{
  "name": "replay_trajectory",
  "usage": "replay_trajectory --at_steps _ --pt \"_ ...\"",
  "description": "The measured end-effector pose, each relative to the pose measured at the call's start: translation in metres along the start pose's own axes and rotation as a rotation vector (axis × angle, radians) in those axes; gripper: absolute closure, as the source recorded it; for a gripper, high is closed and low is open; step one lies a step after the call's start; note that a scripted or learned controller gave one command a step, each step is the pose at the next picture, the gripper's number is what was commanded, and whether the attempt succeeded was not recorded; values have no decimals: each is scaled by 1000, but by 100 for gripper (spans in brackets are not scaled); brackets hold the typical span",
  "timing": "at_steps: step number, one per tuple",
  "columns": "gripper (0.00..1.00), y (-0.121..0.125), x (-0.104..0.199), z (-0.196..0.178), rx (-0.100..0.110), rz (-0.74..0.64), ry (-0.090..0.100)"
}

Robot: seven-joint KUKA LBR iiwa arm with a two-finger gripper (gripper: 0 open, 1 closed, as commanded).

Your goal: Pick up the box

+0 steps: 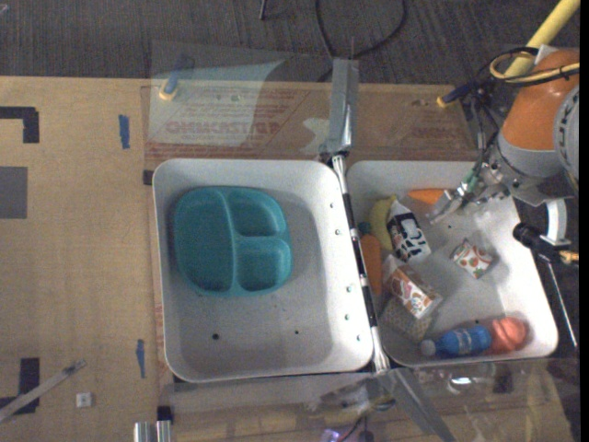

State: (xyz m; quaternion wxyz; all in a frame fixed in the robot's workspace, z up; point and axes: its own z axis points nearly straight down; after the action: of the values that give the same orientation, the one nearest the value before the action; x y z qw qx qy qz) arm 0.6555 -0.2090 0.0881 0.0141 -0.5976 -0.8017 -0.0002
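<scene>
camera view: small cube-shaped printed box [472, 259] on smooth white bin [543, 325].

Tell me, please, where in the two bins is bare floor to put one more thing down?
Left bin: the floor below and right of the teal divided plate is bare. Right bin: crowded along its left wall with cartons and a carrot; one small bare patch lies between the small box and the blue bottle.
</scene>
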Motion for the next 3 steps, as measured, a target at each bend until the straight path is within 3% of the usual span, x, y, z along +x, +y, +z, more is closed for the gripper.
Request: replay_trajectory --at_steps 1,2,3 --pt "0 -60 9 1 -22 14 -18" --pt "0 10 -8 0 -5 80 -2" --pt "0 9 -12 -84 -21 -46 -29"
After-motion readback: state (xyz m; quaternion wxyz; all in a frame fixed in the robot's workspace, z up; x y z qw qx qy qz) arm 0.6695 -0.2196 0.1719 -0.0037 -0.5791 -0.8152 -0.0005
